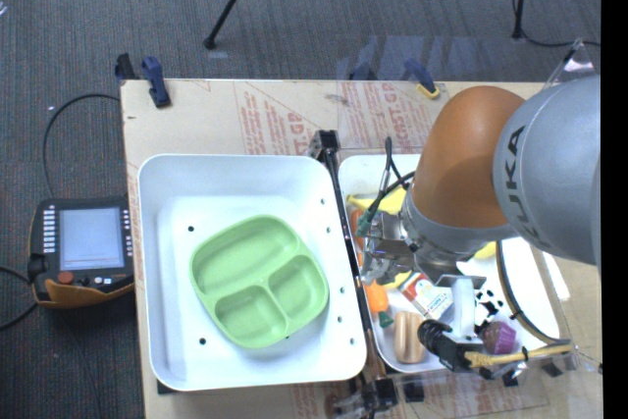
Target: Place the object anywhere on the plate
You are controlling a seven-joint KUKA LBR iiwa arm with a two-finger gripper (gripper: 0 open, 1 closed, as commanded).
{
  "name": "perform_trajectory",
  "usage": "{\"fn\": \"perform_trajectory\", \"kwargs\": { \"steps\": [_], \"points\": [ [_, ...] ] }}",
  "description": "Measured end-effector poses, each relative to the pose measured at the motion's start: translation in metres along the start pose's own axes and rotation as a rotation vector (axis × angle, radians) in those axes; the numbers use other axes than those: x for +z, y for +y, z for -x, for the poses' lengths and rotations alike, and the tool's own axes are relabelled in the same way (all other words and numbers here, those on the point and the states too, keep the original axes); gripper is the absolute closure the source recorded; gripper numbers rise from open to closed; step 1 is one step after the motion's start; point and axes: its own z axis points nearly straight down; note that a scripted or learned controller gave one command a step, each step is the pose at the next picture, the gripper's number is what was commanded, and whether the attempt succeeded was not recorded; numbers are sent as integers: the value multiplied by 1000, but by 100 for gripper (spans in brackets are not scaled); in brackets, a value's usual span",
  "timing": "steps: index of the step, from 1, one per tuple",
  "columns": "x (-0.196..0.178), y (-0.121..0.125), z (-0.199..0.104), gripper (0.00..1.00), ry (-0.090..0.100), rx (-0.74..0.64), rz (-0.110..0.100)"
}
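Plainly, you are at the front end of this job, by my reading; the pale green plastic plate with three compartments [260,282] lies in the left shallow white bin [235,164], and all three of its wells show bare green, so the placing is not yet done.

The grey arm [554,162] with its orange band [466,157] reaches over the right shallow white bin [365,162], and the gripper [392,255] sits low among the clutter there, near the wall between the two bins; the wrist covers it from above, so you cannot tell whether it is spread, closed, or holding anything (do not count on a grasp).

As for the object itself, the task does not say which one it is; judge it to be one of the pieces in the right bin, well apart from the plate:
- a yellow curved item [381,203] just above the gripper;
- a small orange piece [376,295] just below it, beside the dividing wall;
- a red and white packet [424,289] under the wrist's edge;
- a tan upright cylinder [407,334] near the bin's front;
- a purple rounded item [498,337] further right.

What is left for you, then, is nearly everything: a secure pick must be confirmed, the piece lifted clear of its neighbours, carried over the dividing wall to the left bin, and let go over any well of the plate.
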Motion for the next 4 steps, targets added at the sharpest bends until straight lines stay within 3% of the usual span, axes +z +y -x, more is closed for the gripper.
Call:
{"fn": "perform_trajectory", "kwargs": {
  "steps": [1,2,3,4],
  "points": [
    [-66,-7,-76,100,-1,337,1],
    [-66,-7,-75,0,-3,336,-1],
    [-73,-7,-76,100,-8,332,-8],
    [-83,25,-120,100,-3,626,1]
  ]
}}
